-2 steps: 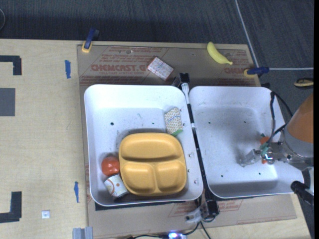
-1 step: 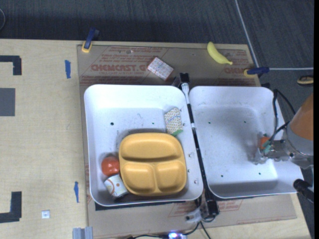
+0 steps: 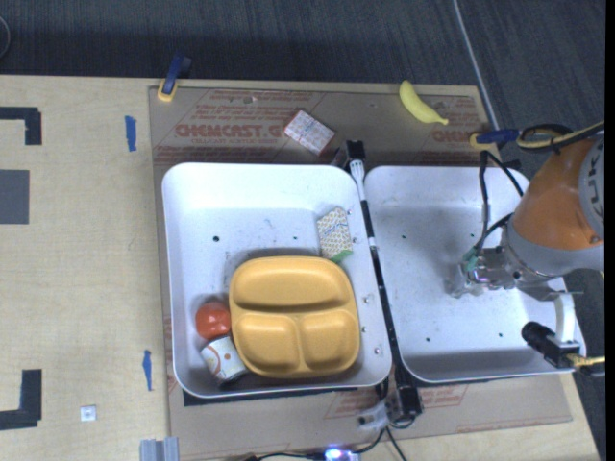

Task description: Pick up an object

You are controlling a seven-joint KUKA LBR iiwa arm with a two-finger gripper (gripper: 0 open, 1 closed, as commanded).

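in the right bin the gripper, grip state impossible to tell, hangs well apart from the yellow tray in the left bin.

Robot lab: bench, 2 bins, cabling.

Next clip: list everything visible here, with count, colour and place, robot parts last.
bins: 2, white, side by side on the bench
divided tray: 1, yellow, upside down in the left bin
ball: 1, red-orange, left of the tray
small cup: 1, white with orange marks, left bin's front-left corner
packet: 1, pale patterned, behind the tray
card: 1, white-pink, on cardboard behind the bins
banana: 1, yellow, behind the right bin
clamps: 2, blue-yellow, back edge
arm: 1, grey-orange, over the right bin
gripper: 1, low in the right bin
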